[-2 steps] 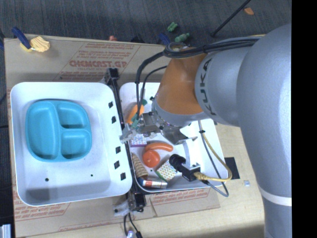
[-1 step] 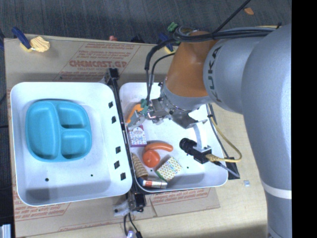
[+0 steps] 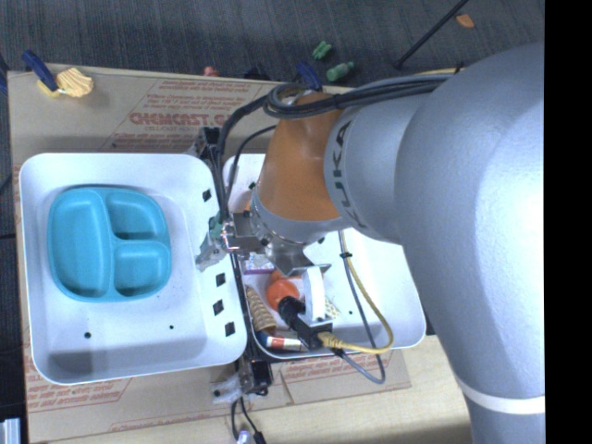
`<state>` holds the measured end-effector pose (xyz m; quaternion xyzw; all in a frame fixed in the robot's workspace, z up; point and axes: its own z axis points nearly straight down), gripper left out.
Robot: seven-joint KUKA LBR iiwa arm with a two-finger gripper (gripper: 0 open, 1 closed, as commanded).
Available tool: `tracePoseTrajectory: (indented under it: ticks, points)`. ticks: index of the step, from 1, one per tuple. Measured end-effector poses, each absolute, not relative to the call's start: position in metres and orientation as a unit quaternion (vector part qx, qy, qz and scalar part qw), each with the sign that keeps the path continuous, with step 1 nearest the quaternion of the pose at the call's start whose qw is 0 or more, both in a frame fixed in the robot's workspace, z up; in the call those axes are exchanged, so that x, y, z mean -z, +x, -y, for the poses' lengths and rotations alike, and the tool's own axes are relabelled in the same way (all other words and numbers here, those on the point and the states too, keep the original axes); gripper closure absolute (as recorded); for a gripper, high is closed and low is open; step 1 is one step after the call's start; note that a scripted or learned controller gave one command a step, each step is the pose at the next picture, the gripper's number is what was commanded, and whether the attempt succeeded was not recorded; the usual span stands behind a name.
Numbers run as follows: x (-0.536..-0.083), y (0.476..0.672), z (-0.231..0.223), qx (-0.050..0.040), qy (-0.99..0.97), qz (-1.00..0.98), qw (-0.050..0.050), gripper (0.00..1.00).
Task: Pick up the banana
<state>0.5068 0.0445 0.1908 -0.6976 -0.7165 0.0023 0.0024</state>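
My arm's orange band (image 3: 301,169) and wrist hang low over the right bin (image 3: 398,294) and cover most of its floor. The gripper (image 3: 294,289) reaches down into the bin's near left part, among a small pile of objects. Right beside it lie an orange round item (image 3: 279,291), a brown ridged item (image 3: 262,315), a red and silver item (image 3: 283,342) and a bit of purple (image 3: 258,272). I make out nothing yellow and banana-shaped among them.
The left bin (image 3: 111,340) holds a blue divided tray (image 3: 109,241) in its far left part. A yellow cable (image 3: 365,313) loops from the wrist over the right bin. Clamps and a yellow object (image 3: 74,83) sit on the cardboard beyond the bins.
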Motion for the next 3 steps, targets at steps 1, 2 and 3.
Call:
tracePoseTrajectory:
  ticks: [1, 2, 3]
  points:
    - [-0.192, 0.568, 0.037, -0.0011, -0.625, 0.781, 0.001, 0.00]
    - [-0.202, 0.503, -0.051, -0.0015, -0.645, 0.764, 0.002, 0.00]
    - [-0.191, 0.558, -0.019, -0.0013, -0.618, 0.786, 0.001, 0.00]
